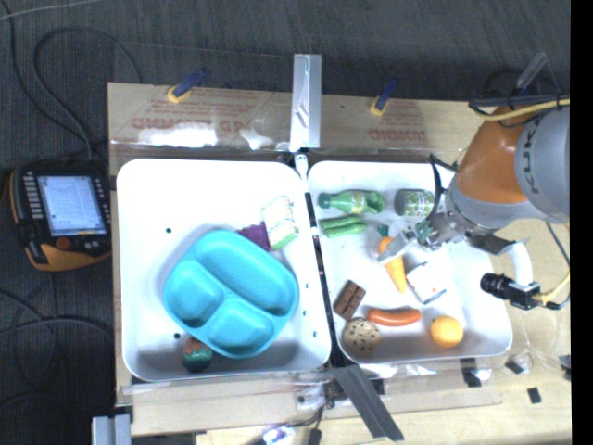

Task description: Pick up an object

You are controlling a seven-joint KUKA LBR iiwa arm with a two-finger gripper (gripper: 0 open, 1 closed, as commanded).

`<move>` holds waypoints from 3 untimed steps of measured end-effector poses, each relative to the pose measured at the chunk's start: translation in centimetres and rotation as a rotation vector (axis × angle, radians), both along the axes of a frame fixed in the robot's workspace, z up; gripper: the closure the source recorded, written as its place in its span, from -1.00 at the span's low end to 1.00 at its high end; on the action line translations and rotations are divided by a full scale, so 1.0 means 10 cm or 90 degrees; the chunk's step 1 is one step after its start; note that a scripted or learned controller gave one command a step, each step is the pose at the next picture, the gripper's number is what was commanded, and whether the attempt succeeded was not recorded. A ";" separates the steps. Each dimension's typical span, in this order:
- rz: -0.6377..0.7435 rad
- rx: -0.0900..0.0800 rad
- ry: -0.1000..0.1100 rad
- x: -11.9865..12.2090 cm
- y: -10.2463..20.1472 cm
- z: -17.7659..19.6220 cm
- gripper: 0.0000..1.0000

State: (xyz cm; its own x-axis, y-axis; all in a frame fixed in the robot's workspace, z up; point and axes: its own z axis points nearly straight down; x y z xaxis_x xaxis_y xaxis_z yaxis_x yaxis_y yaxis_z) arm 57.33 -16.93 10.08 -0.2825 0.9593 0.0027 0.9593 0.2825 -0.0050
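Cheese wedge [396, 272] is the likely pick: right bin [482, 341], mid-floor, long axis running top to bottom, just below-left of the gripper [428, 233]. Left of it, chocolate bar [349, 298] and cookie [361, 337]; white box [427, 284] just beside its right, crowding a grasp. Sausage [394, 318] below, orange [447, 330] further right. Some open floor around. Jaws state: cannot tell.

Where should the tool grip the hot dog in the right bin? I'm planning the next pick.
Grip the hot dog across its narrow middle, coming straight down from above. It lies flat and lengthwise left to right, with bare bin floor in front and behind for the fingers.
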 end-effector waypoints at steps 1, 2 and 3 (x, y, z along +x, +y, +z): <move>0.011 0.000 -0.008 0.30 -0.17 -0.12 -1.00; 0.137 -0.004 -0.012 -0.24 0.35 -0.11 -1.00; 0.137 -0.001 -0.012 -0.23 0.37 -0.04 1.00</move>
